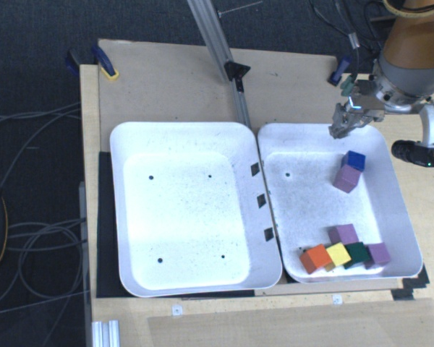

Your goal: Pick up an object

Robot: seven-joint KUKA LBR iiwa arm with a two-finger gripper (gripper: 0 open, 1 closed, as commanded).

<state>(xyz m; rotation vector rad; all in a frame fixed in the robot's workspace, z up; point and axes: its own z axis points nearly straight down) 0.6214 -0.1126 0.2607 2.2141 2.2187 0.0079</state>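
The gripper (341, 128) hangs over the far edge of the right bin (304, 194), above and left of a blue cube (355, 160). A purple block (346, 177) lies just below the blue cube. Nothing shows between the fingers. At the bin's near right corner sits a cluster: an orange block (317, 257), a yellow block (338, 254), a green block (358, 253) and two purple blocks (343, 233) (378, 253).
The left bin (181, 208) lies beside the right one, joined by small black clips (260, 199). A slanted metal pole (217, 42) crosses the board behind the bins. Cables lie on the dark floor at left and top right.
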